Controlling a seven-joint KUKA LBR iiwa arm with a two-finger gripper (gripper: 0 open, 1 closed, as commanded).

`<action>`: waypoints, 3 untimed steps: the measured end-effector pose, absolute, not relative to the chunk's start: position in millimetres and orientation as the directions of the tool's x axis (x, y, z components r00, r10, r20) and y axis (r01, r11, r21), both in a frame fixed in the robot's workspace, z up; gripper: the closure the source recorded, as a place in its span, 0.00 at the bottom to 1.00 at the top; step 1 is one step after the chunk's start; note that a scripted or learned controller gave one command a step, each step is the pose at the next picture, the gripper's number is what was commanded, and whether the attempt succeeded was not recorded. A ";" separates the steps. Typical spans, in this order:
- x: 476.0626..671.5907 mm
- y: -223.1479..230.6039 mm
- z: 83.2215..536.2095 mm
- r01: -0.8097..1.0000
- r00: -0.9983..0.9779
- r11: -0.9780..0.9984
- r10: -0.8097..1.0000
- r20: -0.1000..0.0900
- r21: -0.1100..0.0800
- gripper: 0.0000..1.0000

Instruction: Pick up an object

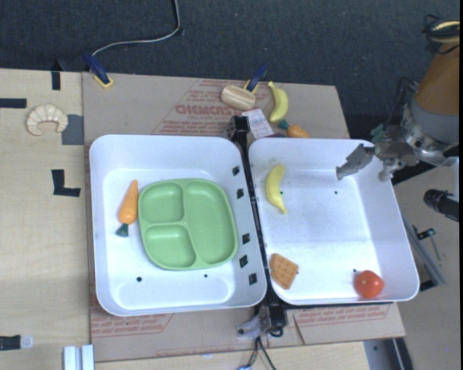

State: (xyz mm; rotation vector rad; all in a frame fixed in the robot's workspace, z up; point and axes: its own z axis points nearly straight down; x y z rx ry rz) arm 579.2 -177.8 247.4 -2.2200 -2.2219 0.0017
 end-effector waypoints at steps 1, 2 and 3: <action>607.3 -114.7 183.9 1.000 -0.002 0.002 1.000 0.001 -0.002 0.00; 636.0 -95.9 86.1 1.000 -0.002 0.002 1.000 -0.001 0.003 0.00; 636.1 -96.1 96.2 1.000 -0.002 0.002 1.000 -0.002 0.004 1.00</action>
